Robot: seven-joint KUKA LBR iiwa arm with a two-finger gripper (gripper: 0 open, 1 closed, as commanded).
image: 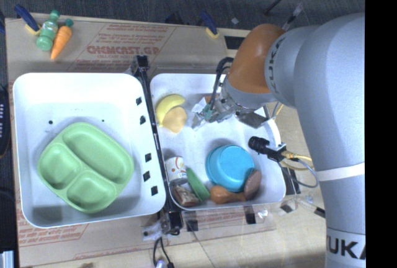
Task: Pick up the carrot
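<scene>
Overhead, the grey arm (322, 105) reaches in from the right, its orange band (257, 65) above the far end of the right bin (186, 82). Its tool (208, 113) hangs low in that bin, just beside a yellow fruit (170, 111); whether it is released or clenched I cannot tell. The left bin (25, 87) holds a green divided plate (85, 166). A blue bowl (229, 166) sits near the right bin's front, with an orange-brown piece (224, 195) touching its near edge. The carrot (60, 41) lies on the bench (124, 43) outside both bins, at the far left corner, beside a green bottle (47, 32), well apart from the tool.
</scene>
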